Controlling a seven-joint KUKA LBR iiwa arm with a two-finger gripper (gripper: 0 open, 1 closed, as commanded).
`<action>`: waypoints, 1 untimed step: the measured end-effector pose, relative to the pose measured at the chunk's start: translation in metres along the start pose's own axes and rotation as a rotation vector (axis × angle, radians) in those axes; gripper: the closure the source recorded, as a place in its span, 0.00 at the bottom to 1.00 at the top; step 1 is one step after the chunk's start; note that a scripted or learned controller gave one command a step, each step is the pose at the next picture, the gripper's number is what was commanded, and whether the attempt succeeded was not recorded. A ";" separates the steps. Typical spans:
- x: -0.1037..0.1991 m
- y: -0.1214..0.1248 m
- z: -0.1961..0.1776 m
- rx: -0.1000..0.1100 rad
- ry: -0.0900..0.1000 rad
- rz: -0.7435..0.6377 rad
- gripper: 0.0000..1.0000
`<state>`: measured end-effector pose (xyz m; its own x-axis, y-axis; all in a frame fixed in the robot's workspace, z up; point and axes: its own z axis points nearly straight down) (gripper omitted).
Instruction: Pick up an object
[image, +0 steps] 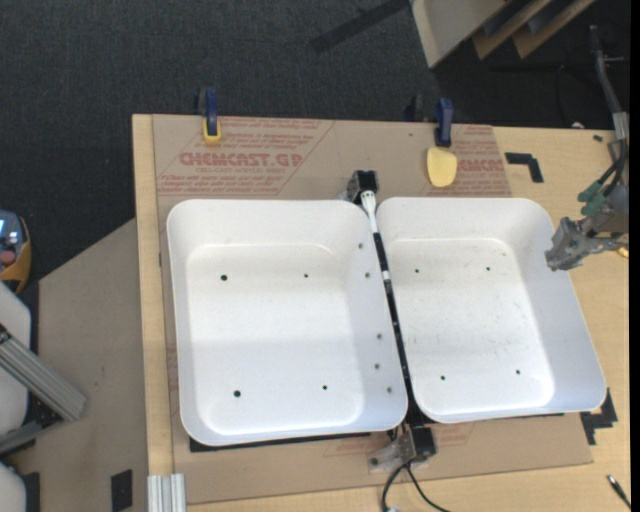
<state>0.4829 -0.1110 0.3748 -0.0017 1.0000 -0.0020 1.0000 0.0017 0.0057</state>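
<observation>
The task is sitting at its very start, as I judge it: nothing is being held and no pick is underway. The gripper (566, 245) is hanging at the right edge of the right bin (560, 300), just over its rim, w/ the arm entering from the right; it's too small and blurred to read, so I can't tell how the hand is set, and no item is showing at it. As for the task's thing, I'm not finding any pickable object in either bin: the left bin (190, 300) and the right one are both showing bare white floors w/ a few small dark dots, which look like holes or marks, not objects. So what's left is basically everything: finding a target, descending, closing, lifting. The bins are lying side by side, touching along a dark centre strip (385, 290), on a cardboard sheet (300, 150) printed w/ red lettering and held by two blue clamps (208, 108) at the far edge. A yellow piece (441, 166) is resting on the cardboard just beyond the right bin, outside it. Dark carpet is surrounding the bench; cables are trailing at the near edge.
</observation>
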 end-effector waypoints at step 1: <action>0.076 -0.004 0.067 0.013 0.005 -0.005 1.00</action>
<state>0.4788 -0.0349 0.3080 -0.0067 1.0000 0.0030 0.9999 0.0067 -0.0077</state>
